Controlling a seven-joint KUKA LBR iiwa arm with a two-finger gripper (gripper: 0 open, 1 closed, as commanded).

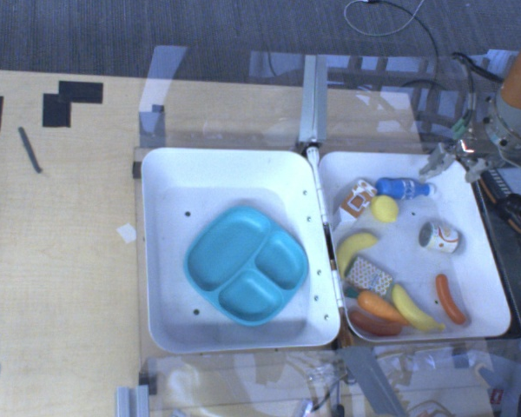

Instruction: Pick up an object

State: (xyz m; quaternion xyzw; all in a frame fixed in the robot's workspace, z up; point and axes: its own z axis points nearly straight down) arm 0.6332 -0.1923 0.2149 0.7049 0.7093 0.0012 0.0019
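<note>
The nearest thing to me is the blue bottle (pixel 405 188), lying on its side near the far wall of the right bin (pixel 495 315), its cap end pointing toward my side. My pincer (pixel 457 161) hangs just above and to the right of it, over the bin's far right corner, with both fingers spread apart and nothing between them. Touching the bottle's left end is a small orange-and-white carton (pixel 358 198), and a yellow ball (pixel 385 208) sits just below the bottle. Farther into the bin, well apart from my pincer, a white cup with orange marks (pixel 439 237) lies on its side. A yellow banana (pixel 355 248) rests against the left wall beside a checkered packet (pixel 369 275). Along the near wall lie a carrot (pixel 382 306), a second banana (pixel 415 309), a dark red piece (pixel 373 324) and an orange sausage (pixel 450 299). The left bin (pixel 169 233) holds a blue divided plate (pixel 247 264), lying flat with three compartments.
</note>
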